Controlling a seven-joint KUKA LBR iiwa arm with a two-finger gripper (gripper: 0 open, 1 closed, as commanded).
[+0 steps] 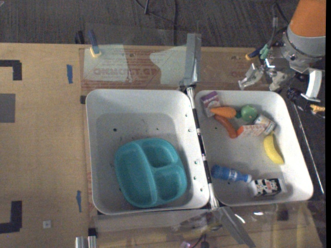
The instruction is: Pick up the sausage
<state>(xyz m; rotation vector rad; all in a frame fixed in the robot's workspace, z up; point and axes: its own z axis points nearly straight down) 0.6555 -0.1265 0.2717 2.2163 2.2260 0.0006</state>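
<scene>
Camera view: sausage (228, 125) lies near the right bin's (297, 138) far edge, hemmed by carrot (223, 111) and carton (254, 129); hand (262, 74) state indeterminate.

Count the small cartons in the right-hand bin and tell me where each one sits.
3. A purple-topped white carton in the far left corner, a red-and-white carton lying near the middle beside the green ball, and a black-and-white carton at the near edge. Others could be hidden.
</scene>
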